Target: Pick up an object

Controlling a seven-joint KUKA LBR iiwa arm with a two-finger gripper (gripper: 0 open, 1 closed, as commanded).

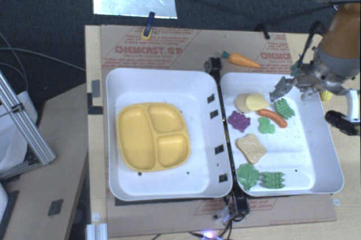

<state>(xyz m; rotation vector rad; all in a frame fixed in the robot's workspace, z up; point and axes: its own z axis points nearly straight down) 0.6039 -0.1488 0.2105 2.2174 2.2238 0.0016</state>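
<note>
- We saw the claw [280, 90] hanging over the upper part of the right bin [316, 148], reaching in from the right; whether it was open or closed we could not tell, and we saw nothing held in it.
- Just below the claw lay a dark green leafy piece [284, 108], with a red sausage [273, 117] beside it to the lower left.
- Left of the claw sat a pale round piece [243, 102] with a yellow piece [256, 101] on it.
- Farther down-left were a purple piece [238, 121], a small green piece [265, 126] and a toast slice [250, 148].
- Well below it, near the bin's front, lay two green pieces [247, 175] [272, 179].
- A carrot [241, 60] lay on the worktop [169, 47] up-left of the claw, outside the bins.
- Far left, the left bin [130, 81] held a yellow divided plate [152, 135].
</note>
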